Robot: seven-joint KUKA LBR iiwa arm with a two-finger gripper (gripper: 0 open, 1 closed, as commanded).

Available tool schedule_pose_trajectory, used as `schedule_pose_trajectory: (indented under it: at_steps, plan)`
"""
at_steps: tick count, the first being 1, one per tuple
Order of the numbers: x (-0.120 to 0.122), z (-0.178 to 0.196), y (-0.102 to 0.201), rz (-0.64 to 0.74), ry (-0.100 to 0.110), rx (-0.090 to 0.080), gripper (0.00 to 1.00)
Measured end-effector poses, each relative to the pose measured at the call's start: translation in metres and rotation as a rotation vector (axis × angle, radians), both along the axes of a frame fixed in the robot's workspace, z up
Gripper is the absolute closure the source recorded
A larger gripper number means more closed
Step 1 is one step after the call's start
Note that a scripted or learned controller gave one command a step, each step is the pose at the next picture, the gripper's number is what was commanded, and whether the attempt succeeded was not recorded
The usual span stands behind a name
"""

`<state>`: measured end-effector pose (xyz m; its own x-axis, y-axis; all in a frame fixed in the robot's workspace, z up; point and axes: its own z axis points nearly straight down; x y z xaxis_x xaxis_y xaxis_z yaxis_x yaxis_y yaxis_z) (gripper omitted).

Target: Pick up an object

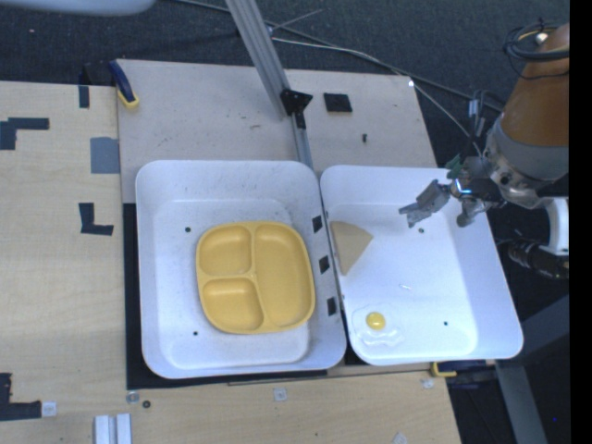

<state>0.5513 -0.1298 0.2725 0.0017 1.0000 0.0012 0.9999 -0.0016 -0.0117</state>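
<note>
Lying flat in right bin (481,285), fried egg toy (377,325) sits below-left of claw (446,202), well apart; tan wedge (350,244) nearer, left of claw. Egg probably light, thin, rubbery, slippery; best pinched at raised yolk. Claw hovers above bin, nothing held; opening unclear. Yellow divided plate (254,277) far left, other bin.

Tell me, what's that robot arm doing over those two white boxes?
It's trying to pick something up. Its end effector hangs over the far part of the right bin, with nothing between its fingers. In that bin lie a tan wedge, like a slice of bread, and a toy fried egg near the front edge. The left bin has a yellow divided plate in it. Nothing has been grabbed yet.
</note>
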Motion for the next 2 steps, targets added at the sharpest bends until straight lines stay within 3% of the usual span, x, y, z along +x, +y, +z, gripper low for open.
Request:
schedule_pose_trajectory:
  at_steps: [1, 2]
  plan:
    - [0.002, 0.005, 0.000, 0.003, -0.010, -0.002, 0.00]
    - [0.005, -0.058, 0.003, 0.002, -0.004, -0.001, 0.00]
